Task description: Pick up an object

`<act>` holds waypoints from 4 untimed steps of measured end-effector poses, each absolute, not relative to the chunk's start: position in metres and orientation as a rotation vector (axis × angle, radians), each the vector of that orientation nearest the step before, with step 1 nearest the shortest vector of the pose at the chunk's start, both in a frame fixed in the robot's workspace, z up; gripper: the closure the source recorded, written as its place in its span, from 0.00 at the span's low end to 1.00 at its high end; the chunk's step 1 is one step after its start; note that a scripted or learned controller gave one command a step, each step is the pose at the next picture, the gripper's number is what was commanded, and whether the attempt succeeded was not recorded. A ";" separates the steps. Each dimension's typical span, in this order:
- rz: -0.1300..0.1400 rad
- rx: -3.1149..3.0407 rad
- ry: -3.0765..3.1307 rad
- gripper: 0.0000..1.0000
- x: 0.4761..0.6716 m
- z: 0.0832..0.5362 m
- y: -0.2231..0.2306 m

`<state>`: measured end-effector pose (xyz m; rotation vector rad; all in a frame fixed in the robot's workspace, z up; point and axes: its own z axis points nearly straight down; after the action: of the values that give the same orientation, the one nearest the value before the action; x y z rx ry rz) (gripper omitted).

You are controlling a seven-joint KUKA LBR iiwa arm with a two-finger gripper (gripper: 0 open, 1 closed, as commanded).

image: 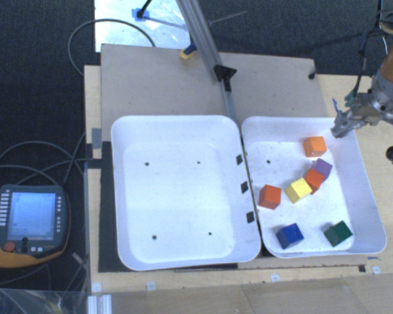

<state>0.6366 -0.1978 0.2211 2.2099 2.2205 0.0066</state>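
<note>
Gripper (341, 124) is hovering over the right bin's (370, 195) upper right rim, nothing visibly between its fingers; how far open, cannot tell. Nearest orange cube (314, 146) is sitting just left-below, edges slightly rotated, no long axis; other cubes are lying farther down.

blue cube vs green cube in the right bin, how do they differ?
Colour: the blue cube is bright blue, the green cube dark green. Place: the blue cube sits nearer the divider between the bins, the green cube nearer the right bin's outer wall. Neighbours: the blue cube lies below the orange-red cube; the green cube stands apart. Both look similar in size and rest along the near edge, far from the gripper.
</note>
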 end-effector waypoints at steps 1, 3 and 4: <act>0.003 2.213 2.224 1.00 0.638 0.229 -0.198; 0.005 2.209 2.233 1.00 0.637 0.242 -0.103; 0.004 2.210 2.234 1.00 0.642 0.232 -0.051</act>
<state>0.6422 -0.0506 0.2316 2.2096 2.2337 0.0039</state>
